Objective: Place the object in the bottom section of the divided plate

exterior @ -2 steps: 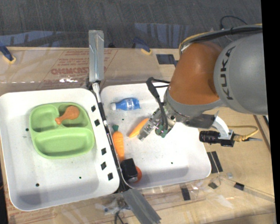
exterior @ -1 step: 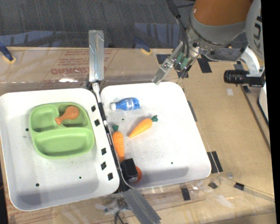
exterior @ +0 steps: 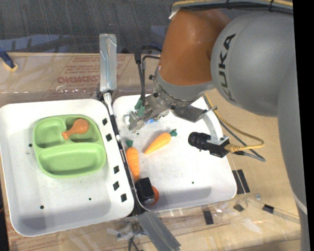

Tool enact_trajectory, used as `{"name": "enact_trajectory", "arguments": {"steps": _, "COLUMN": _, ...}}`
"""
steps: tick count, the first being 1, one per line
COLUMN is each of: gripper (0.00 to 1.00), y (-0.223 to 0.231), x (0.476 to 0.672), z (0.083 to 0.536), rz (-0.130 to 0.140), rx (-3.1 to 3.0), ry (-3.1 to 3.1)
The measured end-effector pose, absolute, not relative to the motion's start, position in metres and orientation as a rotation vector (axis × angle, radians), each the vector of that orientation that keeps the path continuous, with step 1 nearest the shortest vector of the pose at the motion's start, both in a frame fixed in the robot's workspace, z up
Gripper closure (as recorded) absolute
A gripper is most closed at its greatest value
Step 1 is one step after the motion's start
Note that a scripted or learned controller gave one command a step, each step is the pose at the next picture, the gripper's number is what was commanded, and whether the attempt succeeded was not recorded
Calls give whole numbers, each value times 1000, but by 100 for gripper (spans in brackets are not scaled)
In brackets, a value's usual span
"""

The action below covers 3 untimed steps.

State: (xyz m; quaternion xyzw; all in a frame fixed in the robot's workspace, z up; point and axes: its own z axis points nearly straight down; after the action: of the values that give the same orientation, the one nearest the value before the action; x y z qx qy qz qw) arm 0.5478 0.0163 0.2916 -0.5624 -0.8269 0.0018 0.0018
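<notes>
— Where is the arm [exterior: 221,53] reaching?
— It is bending down from the right, its hand [exterior: 137,117] hanging over the right bin [exterior: 204,186]'s upper left; its grip is unclear.
— And the carrot [exterior: 158,142]?
— Lying just below, beside the green divided plate [exterior: 70,155]'s bin.

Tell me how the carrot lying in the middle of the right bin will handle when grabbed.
The carrot looks like smooth moulded plastic, so probably stiff and light, perhaps slick. Its tapered, rounded body suggests it could roll or pivot on the right bin floor if nudged. It lies apart from the other pieces, so a push should move it alone.
</notes>
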Motion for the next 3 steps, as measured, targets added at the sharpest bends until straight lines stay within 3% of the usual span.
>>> {"name": "enact_trajectory", "arguments": {"steps": 1, "gripper": 0, "y": 16, "x": 548, "z": 292, "rz": 5, "rx": -1766, "ry": -2595}}
{"name": "enact_trajectory", "arguments": {"steps": 2, "gripper": 0, "y": -35, "x": 562, "z": 402, "rz": 0, "rx": -1912, "ry": -2495}}
{"name": "enact_trajectory", "arguments": {"steps": 3, "gripper": 100, "y": -33, "x": 562, "z": 411, "rz": 5, "rx": -1898, "ry": -2504}}
